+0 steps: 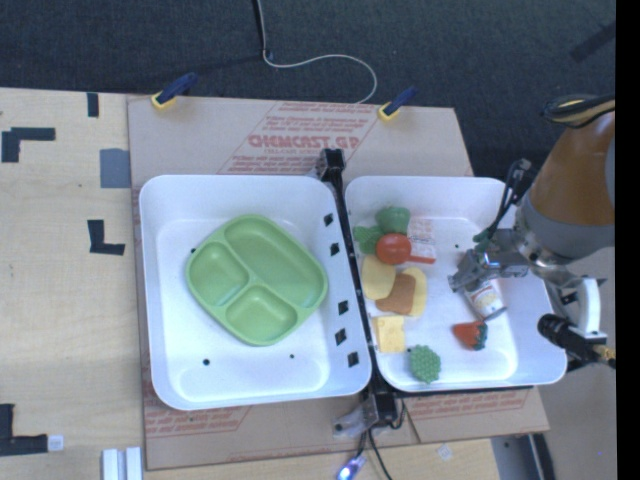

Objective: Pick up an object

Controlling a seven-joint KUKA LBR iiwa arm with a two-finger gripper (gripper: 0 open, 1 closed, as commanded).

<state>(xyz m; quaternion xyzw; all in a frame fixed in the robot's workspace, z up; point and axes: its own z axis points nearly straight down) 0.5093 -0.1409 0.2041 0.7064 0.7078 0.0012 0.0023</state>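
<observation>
The grey arm's two-finger gripper [478,273] hangs low over the right white bin [500,372], its fingers pinching a small white jar with a red label [487,298], beside an orange-and-green toy carrot [470,335]; a green divided plate [257,279] lies in the left bin [160,268].

Red "CHEMCAST GP" lettering on the cardboard sheet [300,140].

A grey robot arm [560,230] with a broad orange band, black cabling along its wrist, and a metallic silver two-finger gripper [472,272].
</observation>
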